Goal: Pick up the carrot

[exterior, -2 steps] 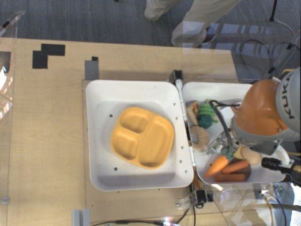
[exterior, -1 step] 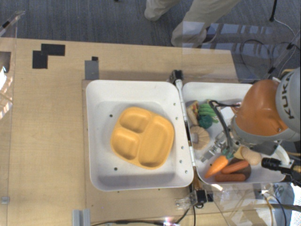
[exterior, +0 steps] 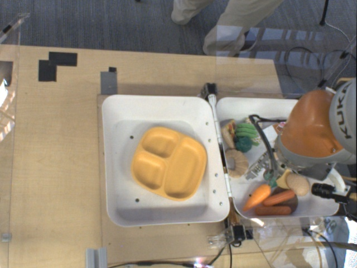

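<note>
Wooden bench (exterior: 56,166), grey carpet behind, two white bins.
Left bin (exterior: 120,205) holds a yellow divided tray (exterior: 169,162); carrot (exterior: 256,197) in right bin (exterior: 245,106). Jaw state: can't tell.

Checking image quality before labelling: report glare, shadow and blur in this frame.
Camera view: even, soft lighting; glare flares along the bench's left edge; a soft shadow lies under the yellow plate in the left bin; the carrot is sharp enough to recognise; the gripper is cluttered and hard to read.
</note>
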Available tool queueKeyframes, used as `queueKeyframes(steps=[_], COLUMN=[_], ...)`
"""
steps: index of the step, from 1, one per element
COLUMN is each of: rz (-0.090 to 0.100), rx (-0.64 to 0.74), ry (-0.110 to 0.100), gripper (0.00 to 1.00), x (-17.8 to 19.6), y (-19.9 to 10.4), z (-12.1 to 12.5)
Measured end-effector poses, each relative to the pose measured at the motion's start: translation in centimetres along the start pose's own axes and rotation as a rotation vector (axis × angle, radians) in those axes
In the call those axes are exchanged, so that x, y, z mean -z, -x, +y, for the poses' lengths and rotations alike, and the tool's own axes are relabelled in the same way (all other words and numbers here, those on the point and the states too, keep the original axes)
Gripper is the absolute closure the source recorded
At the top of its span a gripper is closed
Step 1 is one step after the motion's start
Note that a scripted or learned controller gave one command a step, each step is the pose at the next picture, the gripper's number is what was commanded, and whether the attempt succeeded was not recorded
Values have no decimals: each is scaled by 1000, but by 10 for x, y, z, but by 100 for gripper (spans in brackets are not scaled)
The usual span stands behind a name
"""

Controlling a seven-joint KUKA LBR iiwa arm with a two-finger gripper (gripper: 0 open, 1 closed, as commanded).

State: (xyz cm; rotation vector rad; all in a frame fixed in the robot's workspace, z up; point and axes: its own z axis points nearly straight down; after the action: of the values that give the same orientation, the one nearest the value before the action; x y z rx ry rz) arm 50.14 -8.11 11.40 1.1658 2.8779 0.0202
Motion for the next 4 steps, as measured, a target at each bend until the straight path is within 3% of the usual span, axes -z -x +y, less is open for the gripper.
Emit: queueKeyframes(steps=[1, 2, 3, 4], rz=[1, 19, 13, 20], rx=[0, 381, 381, 451], ry=[-1, -9, -4, -9], gripper=[0, 0, 100, 100], x=[0, -24, -11, -22], y=[0, -1, 1, 0], z=[0, -13, -9, -14])
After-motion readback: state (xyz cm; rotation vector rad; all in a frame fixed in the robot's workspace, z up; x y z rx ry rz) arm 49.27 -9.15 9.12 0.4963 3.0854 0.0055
